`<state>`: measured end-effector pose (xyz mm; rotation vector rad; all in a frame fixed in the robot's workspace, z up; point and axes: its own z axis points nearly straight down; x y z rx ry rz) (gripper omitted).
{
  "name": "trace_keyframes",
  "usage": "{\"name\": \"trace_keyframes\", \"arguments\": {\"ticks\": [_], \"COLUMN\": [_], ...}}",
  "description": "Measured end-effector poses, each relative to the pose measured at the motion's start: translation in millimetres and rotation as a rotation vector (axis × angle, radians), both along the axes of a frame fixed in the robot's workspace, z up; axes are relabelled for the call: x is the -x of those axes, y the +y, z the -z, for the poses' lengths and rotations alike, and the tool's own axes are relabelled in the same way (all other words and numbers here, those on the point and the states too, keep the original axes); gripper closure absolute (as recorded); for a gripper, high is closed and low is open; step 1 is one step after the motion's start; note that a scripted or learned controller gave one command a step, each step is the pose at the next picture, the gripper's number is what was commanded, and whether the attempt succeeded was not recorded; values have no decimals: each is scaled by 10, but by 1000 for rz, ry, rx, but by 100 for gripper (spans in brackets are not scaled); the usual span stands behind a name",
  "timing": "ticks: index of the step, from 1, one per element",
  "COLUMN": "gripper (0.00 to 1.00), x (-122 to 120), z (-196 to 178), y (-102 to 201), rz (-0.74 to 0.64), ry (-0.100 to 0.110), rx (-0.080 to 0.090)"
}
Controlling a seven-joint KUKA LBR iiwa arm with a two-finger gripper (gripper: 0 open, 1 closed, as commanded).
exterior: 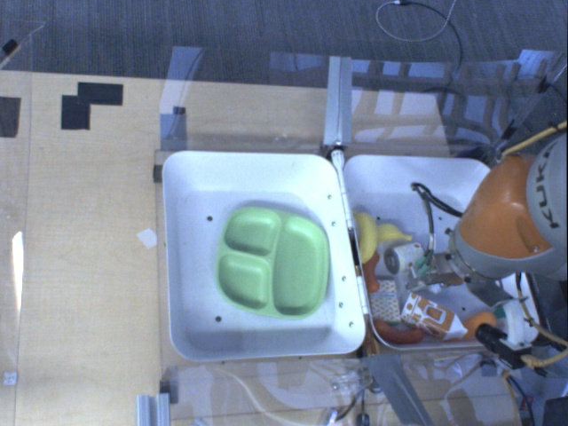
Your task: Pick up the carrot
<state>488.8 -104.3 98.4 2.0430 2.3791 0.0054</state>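
We see the arm (515,211) low over the right bin (390,177), gripper (424,272) down among clutter beside a banana (377,233) and carton (432,316), seemingly to reach between them. We cannot tell the jaw state. We judge the carrot (484,324) is the orange piece near the bin's front, partly hidden. The left bin (186,264) holds a green tray (273,260).
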Motion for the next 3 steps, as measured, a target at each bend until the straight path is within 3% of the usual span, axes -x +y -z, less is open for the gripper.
{"name": "trace_keyframes", "arguments": {"ticks": [1,2,3], "gripper": [100,100,100], "x": [-29,-51,-36], "z": [84,-26,75], "y": [-924,-916,-958], "rz": [228,224,-509], "ry": [-9,-15,-10], "rx": [2,3,13]}}
